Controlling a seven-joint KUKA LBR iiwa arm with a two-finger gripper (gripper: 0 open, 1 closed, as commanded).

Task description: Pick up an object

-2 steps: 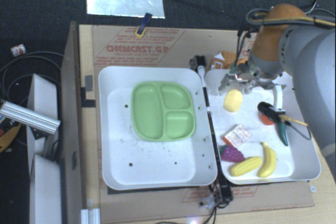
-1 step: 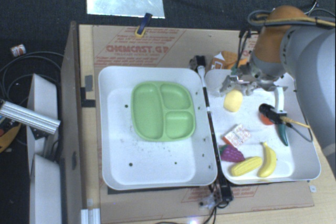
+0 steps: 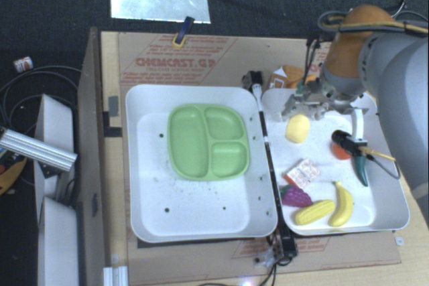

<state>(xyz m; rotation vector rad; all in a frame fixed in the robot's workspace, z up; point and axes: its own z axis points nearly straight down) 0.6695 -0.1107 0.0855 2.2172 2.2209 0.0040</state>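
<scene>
Looking down on two white bins side by side on a sheet of printed cardboard (image 3: 174, 58). Grey arm (image 3: 397, 77) in from the view's right, orange band (image 3: 348, 43) above the wrist, gripper (image 3: 307, 107) hanging over the far end of the right-hand bin (image 3: 397, 211). Can't tell open from shut on the claw at this angle, just one blob of metal from up here.

Closest candidate for a pick: a yellow lemon (image 3: 298, 128), sitting on the bin floor just on the near side of the gripper, not far from the wall shared with the other bin. Touching the claw or just apart? Can't say from here.

Further toward the near end of that same bin: a red-and-white packet (image 3: 303, 173), then a bunch of purple grapes (image 3: 295, 196) right beside it, hugging the dividing wall. Next to the grapes, a yellow corn cob (image 3: 314, 212) lying flat, and a banana (image 3: 342, 205) right up against the cob's end. Over by the bin's right side, a teal-handled tool (image 3: 362, 171) with something red-orange (image 3: 342, 152) just beside it, half hidden.

Left-hand bin (image 3: 147, 211): holding a green divided plate (image 3: 206, 142), three compartments, lying flat around the middle, well apart from the gripper.
</scene>
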